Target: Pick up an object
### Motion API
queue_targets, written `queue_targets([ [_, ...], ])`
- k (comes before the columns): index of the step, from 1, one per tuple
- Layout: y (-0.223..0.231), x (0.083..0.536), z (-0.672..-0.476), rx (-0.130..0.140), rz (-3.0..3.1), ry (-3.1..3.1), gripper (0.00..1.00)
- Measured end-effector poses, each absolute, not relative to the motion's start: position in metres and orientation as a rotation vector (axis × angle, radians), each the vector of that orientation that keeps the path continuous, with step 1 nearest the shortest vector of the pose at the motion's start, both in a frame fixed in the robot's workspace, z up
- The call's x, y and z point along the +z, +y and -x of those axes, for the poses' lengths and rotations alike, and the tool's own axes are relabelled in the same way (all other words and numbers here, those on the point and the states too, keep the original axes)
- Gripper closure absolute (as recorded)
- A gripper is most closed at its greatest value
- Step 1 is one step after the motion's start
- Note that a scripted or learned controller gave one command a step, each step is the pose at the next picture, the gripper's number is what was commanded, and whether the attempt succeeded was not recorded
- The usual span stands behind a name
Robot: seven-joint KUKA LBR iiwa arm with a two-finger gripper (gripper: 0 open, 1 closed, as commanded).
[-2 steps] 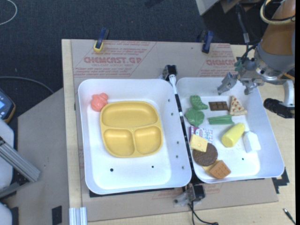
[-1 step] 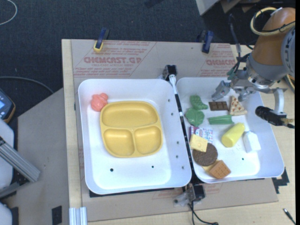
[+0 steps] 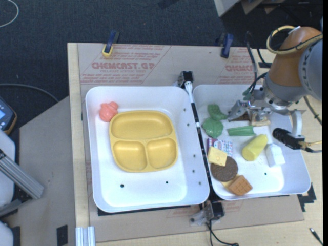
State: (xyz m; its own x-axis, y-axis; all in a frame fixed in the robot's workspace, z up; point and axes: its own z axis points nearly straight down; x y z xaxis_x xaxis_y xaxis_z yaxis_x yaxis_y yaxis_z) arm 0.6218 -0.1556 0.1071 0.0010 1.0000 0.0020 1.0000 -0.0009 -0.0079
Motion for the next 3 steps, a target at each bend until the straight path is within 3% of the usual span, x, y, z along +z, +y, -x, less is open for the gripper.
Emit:
queue_targets([
  [1,-0.156,0.088,-0.624,-0.003,2.224,-2.226,0.00],
  [2,-0.156,0.101,-0.626,-0.008,2.228,-2.231,1.00],
  [3,-0.150,0.155,-0.620,-0.006,2.225,-2.227,1.00],
])
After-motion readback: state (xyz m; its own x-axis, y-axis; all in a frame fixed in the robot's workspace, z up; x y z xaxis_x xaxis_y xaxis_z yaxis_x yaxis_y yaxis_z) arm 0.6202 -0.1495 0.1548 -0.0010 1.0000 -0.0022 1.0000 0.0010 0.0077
